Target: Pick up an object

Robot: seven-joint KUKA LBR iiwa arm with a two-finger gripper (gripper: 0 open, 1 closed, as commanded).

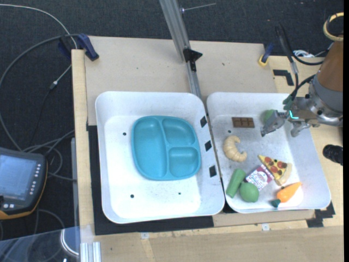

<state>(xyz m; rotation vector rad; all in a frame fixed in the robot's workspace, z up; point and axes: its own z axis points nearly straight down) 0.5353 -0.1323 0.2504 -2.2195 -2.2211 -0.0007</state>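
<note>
My gripper (pixel 284 126) hovers over the back right of the right bin (pixel 316 168), its two grey fingers spread apart and open, with nothing visible between them. A small green object (pixel 268 115) lies just behind the left finger (pixel 271 125). A brown chocolate bar (pixel 242 123) lies to the gripper's left. Nearer the front are a croissant (pixel 234 148), a pizza slice (pixel 275 168), a pink packet (pixel 259 178), a green cucumber (pixel 235 182), a round green fruit (pixel 249 192) and an orange carrot (pixel 288 192).
The left bin (pixel 109 146) holds a blue divided plate (pixel 165 147). A metal pole (pixel 177 21) rises from between the bins at the back. Cables and a handheld pendant (pixel 19 182) lie off the bench to the left.
</note>
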